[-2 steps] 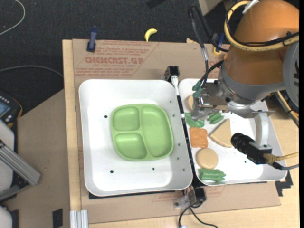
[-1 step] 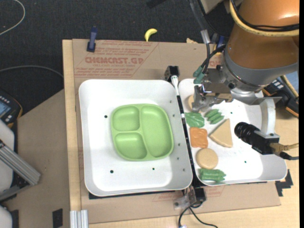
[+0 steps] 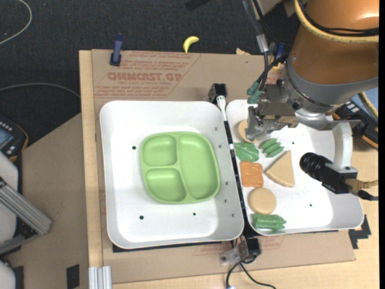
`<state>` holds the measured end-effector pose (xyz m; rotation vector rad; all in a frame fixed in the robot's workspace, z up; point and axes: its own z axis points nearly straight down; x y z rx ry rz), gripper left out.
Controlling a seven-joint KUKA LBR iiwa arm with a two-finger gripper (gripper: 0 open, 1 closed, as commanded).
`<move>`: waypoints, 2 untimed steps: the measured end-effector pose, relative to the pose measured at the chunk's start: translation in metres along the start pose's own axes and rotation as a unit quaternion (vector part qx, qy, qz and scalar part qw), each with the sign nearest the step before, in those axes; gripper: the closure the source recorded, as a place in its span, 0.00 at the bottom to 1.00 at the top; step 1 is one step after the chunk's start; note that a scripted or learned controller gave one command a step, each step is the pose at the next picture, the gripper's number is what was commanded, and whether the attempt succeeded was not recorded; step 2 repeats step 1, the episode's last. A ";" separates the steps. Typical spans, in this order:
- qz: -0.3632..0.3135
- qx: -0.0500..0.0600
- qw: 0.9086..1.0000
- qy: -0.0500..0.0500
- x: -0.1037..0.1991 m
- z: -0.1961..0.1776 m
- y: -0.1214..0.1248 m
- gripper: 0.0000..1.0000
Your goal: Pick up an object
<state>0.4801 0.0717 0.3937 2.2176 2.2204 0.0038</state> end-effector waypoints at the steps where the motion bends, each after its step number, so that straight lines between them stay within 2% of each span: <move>1: -0.001 -0.002 1.000 0.002 0.026 -0.064 0.000 1.00; 2: -0.001 -0.002 1.000 0.002 0.026 -0.064 0.000 1.00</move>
